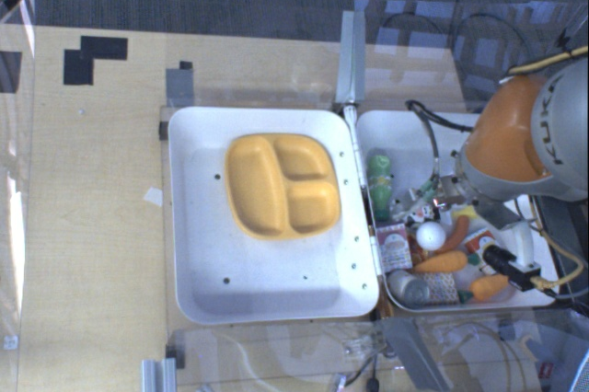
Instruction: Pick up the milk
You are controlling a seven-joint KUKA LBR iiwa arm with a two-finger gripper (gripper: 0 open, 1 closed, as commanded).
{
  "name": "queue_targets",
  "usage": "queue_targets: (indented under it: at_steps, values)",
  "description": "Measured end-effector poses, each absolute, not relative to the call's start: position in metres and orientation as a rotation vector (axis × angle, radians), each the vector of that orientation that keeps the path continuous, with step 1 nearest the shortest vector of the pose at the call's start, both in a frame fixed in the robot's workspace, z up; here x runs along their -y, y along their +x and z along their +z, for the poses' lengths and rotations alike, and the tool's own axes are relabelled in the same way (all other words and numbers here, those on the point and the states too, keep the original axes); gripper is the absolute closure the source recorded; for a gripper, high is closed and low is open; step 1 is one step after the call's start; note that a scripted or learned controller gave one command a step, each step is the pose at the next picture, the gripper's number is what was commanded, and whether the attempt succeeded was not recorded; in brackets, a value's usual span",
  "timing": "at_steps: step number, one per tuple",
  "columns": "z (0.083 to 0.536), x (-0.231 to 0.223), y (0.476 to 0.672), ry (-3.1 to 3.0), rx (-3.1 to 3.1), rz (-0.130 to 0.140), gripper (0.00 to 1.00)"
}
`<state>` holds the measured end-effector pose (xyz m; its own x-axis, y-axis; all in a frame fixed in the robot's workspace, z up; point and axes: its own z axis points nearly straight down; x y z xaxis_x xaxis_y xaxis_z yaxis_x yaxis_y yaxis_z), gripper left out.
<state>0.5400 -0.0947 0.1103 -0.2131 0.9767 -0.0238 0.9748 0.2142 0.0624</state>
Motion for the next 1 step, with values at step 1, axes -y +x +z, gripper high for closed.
queue_targets:
  at_steps: [1]
  values:
    - [0.1101,0.0947,0.5399,1.934,-2.402,0.052,0.0]
